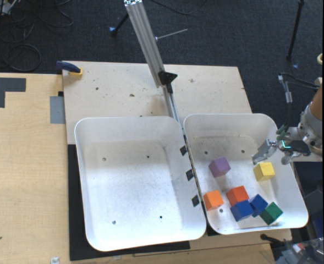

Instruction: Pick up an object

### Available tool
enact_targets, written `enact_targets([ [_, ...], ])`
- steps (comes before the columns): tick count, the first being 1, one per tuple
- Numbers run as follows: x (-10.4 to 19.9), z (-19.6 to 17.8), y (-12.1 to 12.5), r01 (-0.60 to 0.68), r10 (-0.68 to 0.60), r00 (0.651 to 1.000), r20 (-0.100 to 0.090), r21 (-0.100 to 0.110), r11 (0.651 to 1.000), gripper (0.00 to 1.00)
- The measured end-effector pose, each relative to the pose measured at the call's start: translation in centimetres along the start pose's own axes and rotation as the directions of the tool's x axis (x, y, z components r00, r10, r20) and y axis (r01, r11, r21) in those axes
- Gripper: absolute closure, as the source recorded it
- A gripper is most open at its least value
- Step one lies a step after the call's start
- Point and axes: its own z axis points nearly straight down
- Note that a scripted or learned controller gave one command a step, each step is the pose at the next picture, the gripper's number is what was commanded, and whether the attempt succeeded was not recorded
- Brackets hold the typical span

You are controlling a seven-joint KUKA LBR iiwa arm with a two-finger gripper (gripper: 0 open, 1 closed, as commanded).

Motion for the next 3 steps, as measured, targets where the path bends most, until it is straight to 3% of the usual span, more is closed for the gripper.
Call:
enact_targets([
  [1, -0.1, -0.2, 0.1, -0.001, 0.001, 1.000, 0.001, -0.004, 1.000, 0.00],
  [3, 1.3, 10.5, 0.2, 0.000, 0.000, 1.000, -0.001, 0.003, 1.000, 0.00],
])
